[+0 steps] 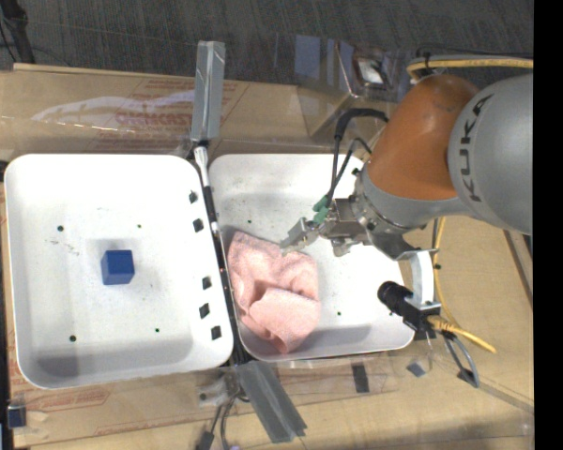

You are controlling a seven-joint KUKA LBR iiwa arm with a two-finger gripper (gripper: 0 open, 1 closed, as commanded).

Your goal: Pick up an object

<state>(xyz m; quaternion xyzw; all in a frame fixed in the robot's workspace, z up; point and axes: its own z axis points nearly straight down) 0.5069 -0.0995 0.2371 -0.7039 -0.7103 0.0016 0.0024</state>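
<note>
1. The pink cloth (272, 291) lies crumpled in the right bin (263, 181), at its 7 o'clock corner.
2. The end effector (305, 232) hangs just above the cloth's 1 o'clock edge; whether it is wide or narrow I cannot tell.
3. I would lower it straight onto the thick middle fold, not the thin edge.
4. The blue cube (118, 266) in the left bin (38, 181) is far; leave it.

Arm (450, 148) cut off at right edge; its bulk hides the right bin's (263, 181) far right corner. Gripper (305, 235) small, blurred. Cloth (274, 293) covers bin floor beneath. Bench (94, 101) label print unreadable.
</note>
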